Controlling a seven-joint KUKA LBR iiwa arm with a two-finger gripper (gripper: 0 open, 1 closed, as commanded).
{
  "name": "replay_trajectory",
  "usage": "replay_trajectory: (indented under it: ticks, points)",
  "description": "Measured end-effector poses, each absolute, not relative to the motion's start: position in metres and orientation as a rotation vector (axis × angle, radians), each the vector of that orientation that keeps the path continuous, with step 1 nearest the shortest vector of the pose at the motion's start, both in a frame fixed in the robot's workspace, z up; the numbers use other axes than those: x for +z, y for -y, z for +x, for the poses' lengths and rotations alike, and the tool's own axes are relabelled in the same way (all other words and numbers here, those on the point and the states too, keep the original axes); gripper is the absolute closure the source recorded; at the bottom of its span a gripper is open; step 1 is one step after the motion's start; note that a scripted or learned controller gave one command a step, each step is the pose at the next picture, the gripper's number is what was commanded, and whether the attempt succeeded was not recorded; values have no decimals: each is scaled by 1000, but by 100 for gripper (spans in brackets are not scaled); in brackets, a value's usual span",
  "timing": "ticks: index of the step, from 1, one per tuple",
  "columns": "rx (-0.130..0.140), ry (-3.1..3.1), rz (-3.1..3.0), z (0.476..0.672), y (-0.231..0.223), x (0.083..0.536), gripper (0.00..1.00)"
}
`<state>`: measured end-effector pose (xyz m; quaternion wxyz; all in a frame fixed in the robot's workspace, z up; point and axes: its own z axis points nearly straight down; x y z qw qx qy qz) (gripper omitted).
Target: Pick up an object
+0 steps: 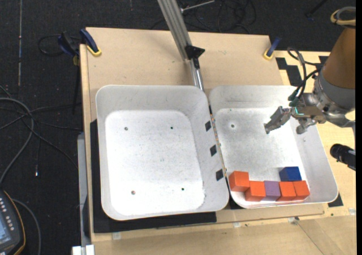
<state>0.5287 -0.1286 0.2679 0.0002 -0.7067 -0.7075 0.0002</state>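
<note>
Bench [147, 61]: a tan board bearing 2 shallow white bins side by side, with blue-and-yellow clamps at its far corners.

Left bin [107, 135]: speckled white floor with 4 small dark dots. No further detail can be made out.

Right bin [237, 101]: holds 6 blocks, all crowded against the near wall. From left to right: an orange block [238, 180] standing slightly farther back, a second orange block [257, 190] just beside it, a purple block [272, 189] touching that one, a third orange block [288, 190], and a fourth orange block [301, 188] at the right end of the row. A blue block [290, 173] sits just behind the row, against the third orange block.

Arm [339, 73]: enters from the right edge, orange band above a grey wrist, with cables looping behind it.

Gripper [289, 120]: positioned over the far right part of the right bin, above bare floor and well apart from the row of blocks. 2 fingers are visible, 1 grey finger [276, 119] pointing left and down, the other nearer the bin's right wall. They stand spread with a clear gap, and nothing lies between them.

Task status: no block is lifted; all 6 rest on the bin floor.

A slanted metal pole [172, 13] crosses the far side of the bench, ending near the seam between the bins.
</note>
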Motion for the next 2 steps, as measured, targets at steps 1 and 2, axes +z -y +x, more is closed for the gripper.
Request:
replay_trajectory:
  ticks: [1,2]
  points:
    - [-4,2227,-2230,491,186,120,0]
    - [-5,2231,-2226,497,200,239,0]
